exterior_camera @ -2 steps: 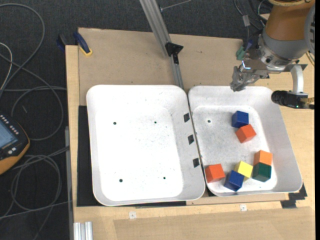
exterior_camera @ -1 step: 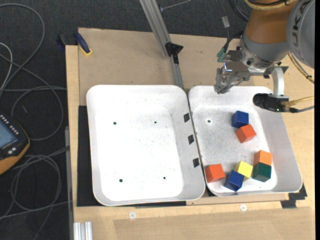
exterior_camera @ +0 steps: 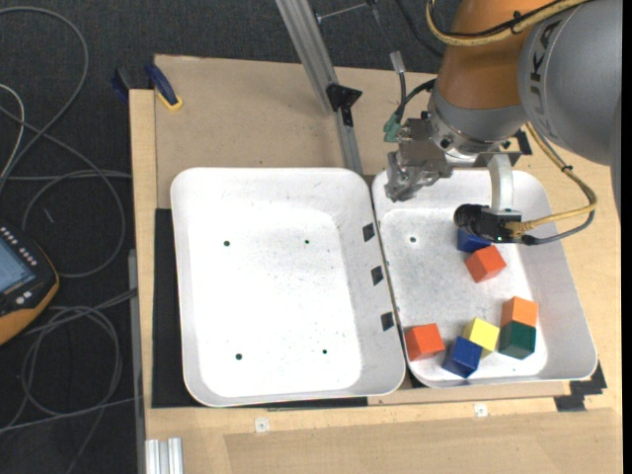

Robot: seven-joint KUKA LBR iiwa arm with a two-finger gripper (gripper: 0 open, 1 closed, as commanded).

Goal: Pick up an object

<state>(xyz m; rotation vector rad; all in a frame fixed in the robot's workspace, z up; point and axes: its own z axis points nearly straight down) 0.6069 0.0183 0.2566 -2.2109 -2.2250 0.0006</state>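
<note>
We see the grey KUKA arm with the orange band [exterior_camera: 494, 38] reaching in from the right, its metal two-finger gripper [exterior_camera: 403, 184] hanging over the far left corner of the right-hand shallow white plastic bin [exterior_camera: 571, 299], close to the wall it shares with the left-hand shallow white plastic bin [exterior_camera: 188, 265]. Whether the pincer is parted or drawn together we cannot tell from this angle, and we see nothing clamped in it.

A white bracket with a black fitting [exterior_camera: 486, 215] hangs off the wrist to the right of the gripper, with a yellow cable [exterior_camera: 563, 220] running from it.

All the objects to be picked up lie in the right-hand bin:
- A dark blue block [exterior_camera: 472, 239] sits partly hidden under the black fitting.
- A red-orange cube [exterior_camera: 484, 264] lies just beside it, towards us.
- An orange cube [exterior_camera: 426, 340] rests near the front left corner.
- A blue cube [exterior_camera: 461, 356] sits by the front rim, touching a yellow cube [exterior_camera: 483, 333] behind it.
- A dark green cube [exterior_camera: 516, 341] stands just right of the yellow one, with a second orange cube [exterior_camera: 519, 311] right against its far side.

The gripper is well apart from this front cluster and near, though not over, the dark blue block.

Both bins sit on a pale wooden bench [exterior_camera: 247, 117]. A slanted grey metal rail [exterior_camera: 311, 57] rises behind them, a blue and yellow clamp [exterior_camera: 163, 85] grips the far left corner of the bench, and a handheld controller [exterior_camera: 20, 279] with loose cables lies on the dark floor at the left.
</note>
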